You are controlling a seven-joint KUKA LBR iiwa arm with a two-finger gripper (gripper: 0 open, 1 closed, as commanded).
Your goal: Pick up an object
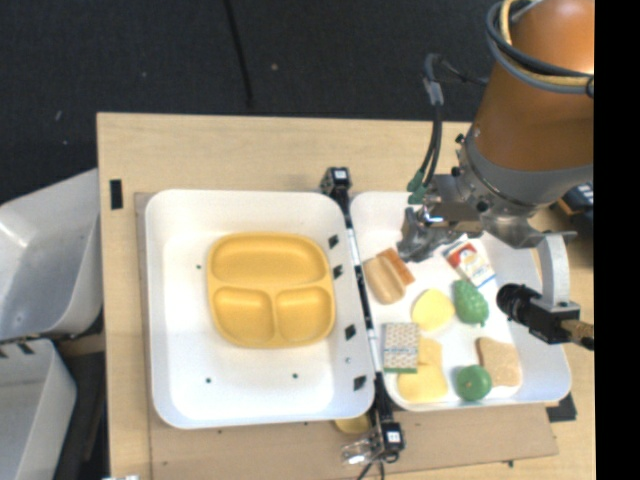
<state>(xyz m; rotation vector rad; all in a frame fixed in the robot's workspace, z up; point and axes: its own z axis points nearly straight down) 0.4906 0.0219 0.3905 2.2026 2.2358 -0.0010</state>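
Presently, the gripper (425, 230) is positioned over the upper part of the right bin (380, 208), right of frame centre, beneath the arm's orange band (545, 28). Whether it is spread or closed cannot be told, and nothing is seen held in it. Just below it, a hot-dog-shaped toy (386, 275) is located at the bin's left side. A red-and-white packet (469, 262) is placed to its right. Lower down are seen a yellow round piece (433, 309), a green object (470, 303), a patterned sponge-like block (401, 346), a second green object (473, 381) and a tan slice (499, 360). The left bin (180, 368) is occupied by a yellow divided tray (270, 288) at its centre.
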